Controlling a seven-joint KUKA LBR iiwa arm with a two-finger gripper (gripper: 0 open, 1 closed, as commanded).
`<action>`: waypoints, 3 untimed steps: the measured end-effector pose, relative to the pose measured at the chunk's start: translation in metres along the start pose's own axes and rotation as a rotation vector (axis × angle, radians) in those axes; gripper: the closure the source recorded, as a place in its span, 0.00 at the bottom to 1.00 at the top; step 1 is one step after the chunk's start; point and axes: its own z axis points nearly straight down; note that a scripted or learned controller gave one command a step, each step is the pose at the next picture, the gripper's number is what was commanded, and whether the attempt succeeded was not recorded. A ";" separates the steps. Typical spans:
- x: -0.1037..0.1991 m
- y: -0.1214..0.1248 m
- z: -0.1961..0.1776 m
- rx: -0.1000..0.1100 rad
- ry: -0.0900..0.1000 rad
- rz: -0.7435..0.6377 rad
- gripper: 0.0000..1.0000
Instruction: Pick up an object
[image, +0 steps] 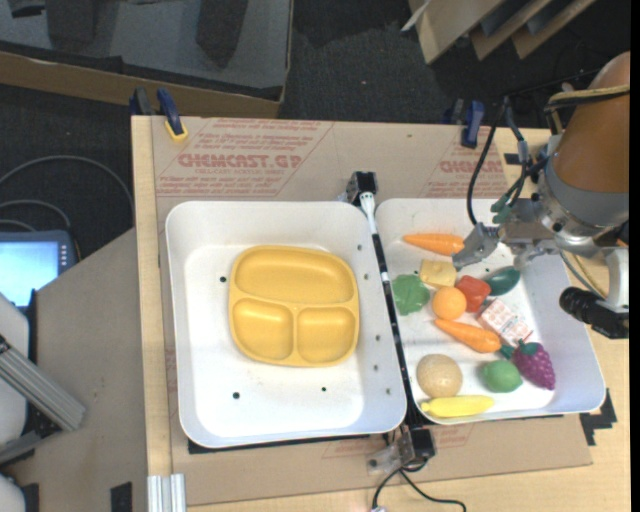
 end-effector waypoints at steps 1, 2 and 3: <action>-0.018 -0.056 0.085 0.014 0.002 0.005 0.00; -0.049 0.009 0.163 -0.005 -0.006 0.000 0.00; -0.003 0.050 0.162 0.001 0.000 -0.002 0.00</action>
